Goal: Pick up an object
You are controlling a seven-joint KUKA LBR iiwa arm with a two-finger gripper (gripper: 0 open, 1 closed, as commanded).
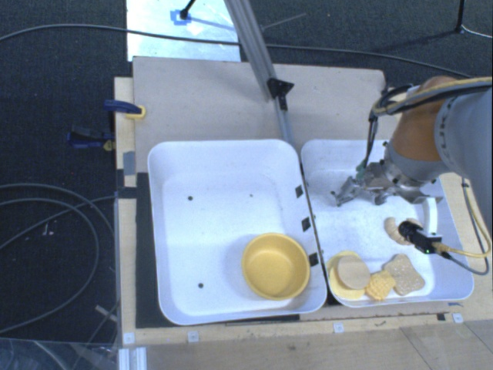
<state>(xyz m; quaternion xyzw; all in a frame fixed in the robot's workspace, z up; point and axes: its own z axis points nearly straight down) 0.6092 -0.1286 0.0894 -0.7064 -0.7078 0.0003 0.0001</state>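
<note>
Arm: grey, orange band above the wrist, reaching in over the right bin (323, 160).
Gripper: the gripper (347, 193) sits low over bare bin floor; nothing between its fingers.
Finger state: too small and dark to judge whether apart or together.
Nearest food: a pale curved piece (397, 230), below and right of the fingers, near but apart.
Other food: a round tan slice (353, 271), a waffle piece (378, 286) and a cracker (404, 274), clustered well below the fingers.
Bowl: a yellow bowl (276, 265) in the left bin (192, 168), across the divider from the fingers.
Risk: likely a close on bare floor, since nothing lies beneath the fingertips.
Second risk: the cluster pieces touch, so a grasp there may nudge neighbours or slip off flat tops.
</note>
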